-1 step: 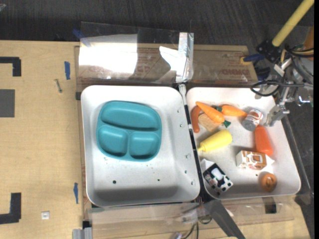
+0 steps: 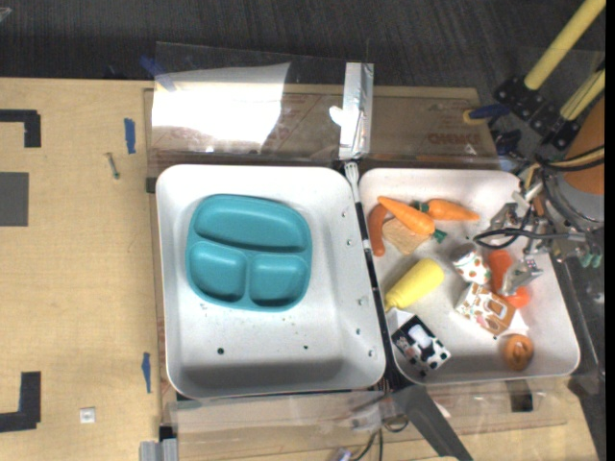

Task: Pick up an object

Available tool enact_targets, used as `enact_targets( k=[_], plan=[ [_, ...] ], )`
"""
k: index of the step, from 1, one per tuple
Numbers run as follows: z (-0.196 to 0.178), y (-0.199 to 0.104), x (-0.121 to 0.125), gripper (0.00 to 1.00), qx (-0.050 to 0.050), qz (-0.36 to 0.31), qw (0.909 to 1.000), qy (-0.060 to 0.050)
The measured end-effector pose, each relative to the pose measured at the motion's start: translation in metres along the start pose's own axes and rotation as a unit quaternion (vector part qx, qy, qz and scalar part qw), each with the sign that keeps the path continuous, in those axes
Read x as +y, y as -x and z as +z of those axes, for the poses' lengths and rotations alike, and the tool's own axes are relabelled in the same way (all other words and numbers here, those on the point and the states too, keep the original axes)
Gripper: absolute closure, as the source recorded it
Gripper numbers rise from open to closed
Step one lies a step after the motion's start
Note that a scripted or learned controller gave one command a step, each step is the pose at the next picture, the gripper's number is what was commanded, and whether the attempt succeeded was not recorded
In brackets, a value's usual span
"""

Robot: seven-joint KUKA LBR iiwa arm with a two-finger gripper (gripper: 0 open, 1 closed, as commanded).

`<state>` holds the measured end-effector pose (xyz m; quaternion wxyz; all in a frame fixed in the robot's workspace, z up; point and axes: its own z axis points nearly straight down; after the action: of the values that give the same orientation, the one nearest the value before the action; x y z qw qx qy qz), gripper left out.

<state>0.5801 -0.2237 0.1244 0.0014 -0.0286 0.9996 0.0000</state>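
1. Far left: tan tabletop (image 2: 77,257), black corner marks along its left edge, a grey square patch, bits of blue tape.
2. Top strip: dark grey carpet floor (image 2: 240,12) behind the tabletop.
3. Clear plastic sheet (image 2: 221,109) lies behind the bins with strong glare on it; a shiny upright divider strip (image 2: 356,109) stands at its right end, in line with the gap between the bins.
4. Left bin (image 2: 183,353): white, shallow, a few dark specks on the floor. Holds a teal three-compartment tray (image 2: 250,250), flat, in the upper-left part.
5. Right bin (image 2: 562,349): white, touching the left bin along the middle seam. Cluttered.
6. Contents, left to right: brown piece at the left wall, two orange carrots (image 2: 413,215) at the top, yellow corn-like piece (image 2: 415,283) at centre-left, black-and-white block (image 2: 420,344) at the front-left corner, red-and-white printed packet (image 2: 485,307) at centre-right, small orange round item (image 2: 518,351) at the front right.
7. End effector (image 2: 514,257): down in the right bin's right half, over an orange-red item just beside the packet. Wires and metal parts clutter it; can't tell finger opening, can't tell if anything is held.
8. Arm: grey body with orange band at the right edge; yellow rods (image 2: 567,36) with black clamps at top right.
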Motion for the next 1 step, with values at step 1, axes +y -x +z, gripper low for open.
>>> enact_targets(
  k=[1],
  plan=[
    [0.0170,-0.0155,0.0193,0.00,-0.004,0.003,1.0000,-0.002]
  ],
)
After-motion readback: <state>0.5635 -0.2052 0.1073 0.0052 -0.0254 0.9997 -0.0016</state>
